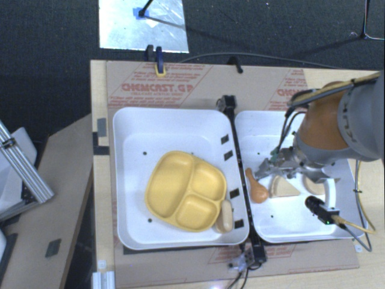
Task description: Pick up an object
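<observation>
Nearest the camera, a small pale bun-shaped piece [225,215] lies in the left bin [129,161], tucked against the lower right corner of a yellow divided plate [183,188] that sits tilted across the bin floor; they look dropped there as loose stock for picking rather than arranged. Just past the divider, in the right bin [289,224], an orange pear-shaped toy [257,188] lies on its side with its narrow neck pointing up-left toward the divider, and a pale wedge [284,187] lies just beside it, touching or nearly so. Either could be the object to pick; the orange one is smooth, rounded and likely to roll. The gripper [278,167] hangs low over these two, reaching in from the right, but whether it is spread or closed I cannot tell, and nothing visibly sits in it. Farther back, a blue and yellow clamp [157,59] pins the cardboard sheet [180,83] under the bins
</observation>
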### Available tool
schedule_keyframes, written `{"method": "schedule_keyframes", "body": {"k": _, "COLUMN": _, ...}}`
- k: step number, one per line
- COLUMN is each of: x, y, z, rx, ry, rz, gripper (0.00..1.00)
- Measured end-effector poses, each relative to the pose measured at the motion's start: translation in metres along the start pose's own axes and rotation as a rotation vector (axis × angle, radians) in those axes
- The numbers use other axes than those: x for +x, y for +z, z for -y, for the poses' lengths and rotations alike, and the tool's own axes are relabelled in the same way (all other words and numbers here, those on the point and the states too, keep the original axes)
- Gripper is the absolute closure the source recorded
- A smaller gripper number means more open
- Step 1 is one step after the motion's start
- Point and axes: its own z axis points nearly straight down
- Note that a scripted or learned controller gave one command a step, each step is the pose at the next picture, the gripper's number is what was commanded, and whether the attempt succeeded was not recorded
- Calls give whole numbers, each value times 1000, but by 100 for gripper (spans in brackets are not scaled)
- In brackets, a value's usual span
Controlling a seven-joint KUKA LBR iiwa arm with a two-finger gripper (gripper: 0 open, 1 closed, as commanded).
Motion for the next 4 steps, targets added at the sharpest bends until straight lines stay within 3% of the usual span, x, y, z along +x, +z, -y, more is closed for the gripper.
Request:
{"method": "schedule_keyframes", "body": {"k": 1, "x": 0, "y": -14, "z": -2, "rx": -7, "ry": -1, "rz": 1, "gripper": 100}}
{"method": "schedule_keyframes", "body": {"k": 4, "x": 4, "y": -166, "z": -20, "rx": -11, "ry": -3, "rz": 2, "gripper": 100}}
